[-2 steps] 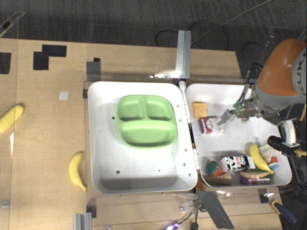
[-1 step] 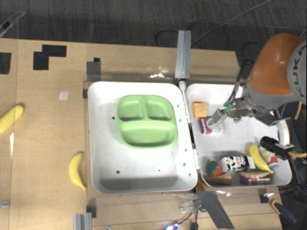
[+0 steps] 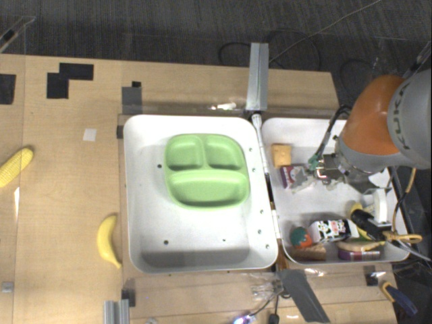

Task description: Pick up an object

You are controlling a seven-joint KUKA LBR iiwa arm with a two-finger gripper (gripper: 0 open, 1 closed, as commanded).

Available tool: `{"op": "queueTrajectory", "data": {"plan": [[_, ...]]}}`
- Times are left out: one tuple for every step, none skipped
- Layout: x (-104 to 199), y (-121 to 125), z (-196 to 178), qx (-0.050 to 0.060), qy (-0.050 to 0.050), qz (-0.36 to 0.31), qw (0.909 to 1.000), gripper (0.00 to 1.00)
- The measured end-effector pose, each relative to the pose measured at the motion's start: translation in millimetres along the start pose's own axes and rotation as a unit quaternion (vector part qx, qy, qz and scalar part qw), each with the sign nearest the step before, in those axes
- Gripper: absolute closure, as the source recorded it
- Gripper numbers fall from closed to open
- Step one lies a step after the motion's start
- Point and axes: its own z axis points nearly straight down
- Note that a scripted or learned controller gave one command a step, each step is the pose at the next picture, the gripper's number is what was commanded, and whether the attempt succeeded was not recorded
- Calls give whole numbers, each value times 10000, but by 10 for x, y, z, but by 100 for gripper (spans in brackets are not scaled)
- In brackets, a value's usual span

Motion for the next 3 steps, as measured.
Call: {"op": "queueTrajectory", "data": {"plan": [[35, 369, 392, -60, -9, -498, 9987, 0], [338, 461, -555, -19, -4, -795, 9968, 0], [0, 411, 355, -18, -2, -712, 9975, 0]]}}
